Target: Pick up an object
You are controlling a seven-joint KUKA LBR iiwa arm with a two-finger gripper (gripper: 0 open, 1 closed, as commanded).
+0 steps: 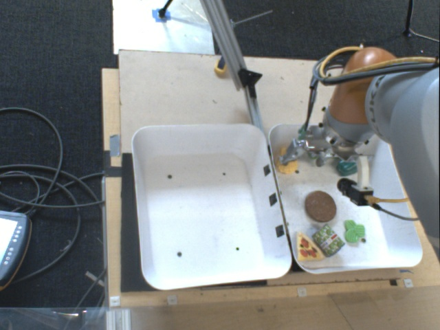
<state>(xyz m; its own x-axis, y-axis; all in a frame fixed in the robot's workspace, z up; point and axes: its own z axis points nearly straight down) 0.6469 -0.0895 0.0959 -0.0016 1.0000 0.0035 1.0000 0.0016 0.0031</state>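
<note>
- Presently, the gripper hangs low in the right bin, near its far-left corner; whether its jaws stand wide or narrow cannot be told.
- 1 yellow piece lies just beside and below-left of the gripper, possibly touching.
- Brown disc lies nearer the camera, apart from the gripper.
</note>
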